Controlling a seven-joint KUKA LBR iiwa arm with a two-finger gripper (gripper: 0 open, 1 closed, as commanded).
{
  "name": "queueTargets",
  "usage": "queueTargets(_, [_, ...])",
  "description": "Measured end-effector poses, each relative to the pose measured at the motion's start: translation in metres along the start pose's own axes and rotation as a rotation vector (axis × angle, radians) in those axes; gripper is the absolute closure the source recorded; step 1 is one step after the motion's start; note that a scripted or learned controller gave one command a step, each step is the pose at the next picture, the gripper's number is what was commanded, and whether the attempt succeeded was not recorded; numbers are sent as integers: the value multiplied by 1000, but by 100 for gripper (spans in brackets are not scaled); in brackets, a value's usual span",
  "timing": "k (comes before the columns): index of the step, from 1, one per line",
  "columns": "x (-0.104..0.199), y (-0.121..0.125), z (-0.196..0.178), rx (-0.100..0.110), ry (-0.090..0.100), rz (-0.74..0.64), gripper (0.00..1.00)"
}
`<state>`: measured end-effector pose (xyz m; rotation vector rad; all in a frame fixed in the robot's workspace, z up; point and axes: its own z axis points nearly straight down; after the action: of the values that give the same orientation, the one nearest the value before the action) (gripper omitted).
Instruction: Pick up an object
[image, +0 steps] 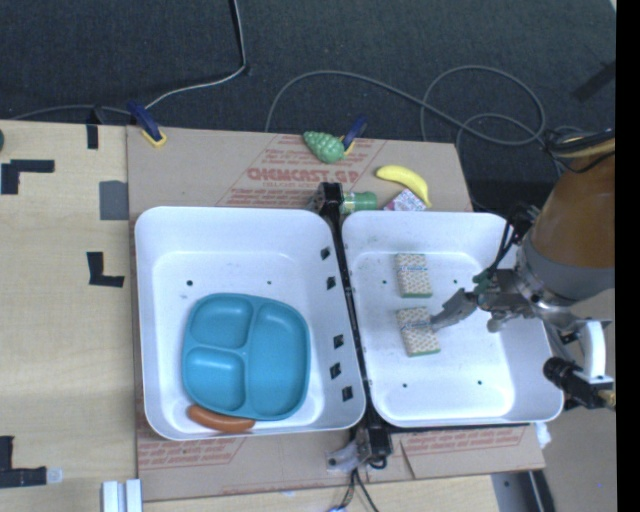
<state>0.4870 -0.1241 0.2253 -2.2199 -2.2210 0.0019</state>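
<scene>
Gripper (447, 310), finger state indiscernible, touching the nearer sponge (420, 333); second sponge (413, 274) just beyond it.

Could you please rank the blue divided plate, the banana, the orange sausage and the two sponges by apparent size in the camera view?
1. blue divided plate
2. orange sausage
3. banana, close to the sausage
4. upper sponge and lower sponge, look alike

We count two white bins on the worktop, the left bin (160, 300) and the right bin (480, 400). The right one holds two sponges, one (413, 274) nearer its far edge and another (420, 334) near its middle. The left one holds one blue divided plate (245, 355) and one orange sausage (220, 420); beyond the bins' far edges we count one banana (403, 182) and one green toy (323, 146).
</scene>
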Motion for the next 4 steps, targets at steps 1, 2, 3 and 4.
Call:
queueTargets(1, [22, 26, 93, 3, 1, 0, 0])
queueTargets(2, [22, 41, 136, -8, -6, 4, 0])
queueTargets(3, [23, 44, 124, -17, -4, 2, 100])
queueTargets(4, [24, 44, 124, -18, -5, 1, 0])
